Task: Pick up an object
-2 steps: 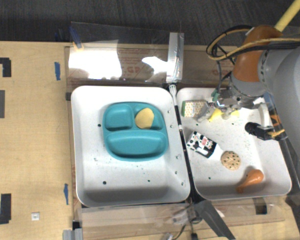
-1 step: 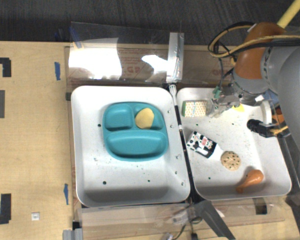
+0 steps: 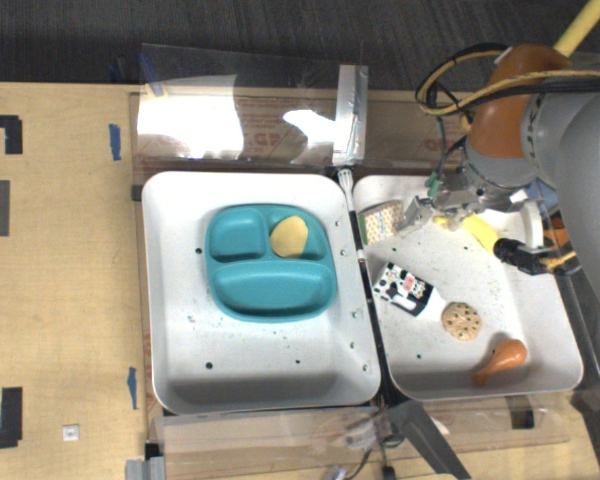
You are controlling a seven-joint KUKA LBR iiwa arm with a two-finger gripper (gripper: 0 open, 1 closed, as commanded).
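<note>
Nearest, at right bin's (image 3: 550,368) 5 o'clock: orange pear (image 3: 502,356); cookie (image 3: 461,320) centre. Teal tray (image 3: 270,288) in left bin (image 3: 180,348) holding yellow lump (image 3: 289,235). Gripper (image 3: 435,208) at 11 o'clock, finger state unclear.

The wooden bench (image 3: 50,268) bears two white bins, left (image 3: 170,368) and right (image 3: 550,368), touching.

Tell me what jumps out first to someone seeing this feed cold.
The teal sectioned plastic tray in the left white bin, with a yellow rounded lump in its upper right compartment. Next, the grey arm with its orange band reaching in from the right, its claw over the back of the right white bin, where a round speckled cookie lies.
</note>
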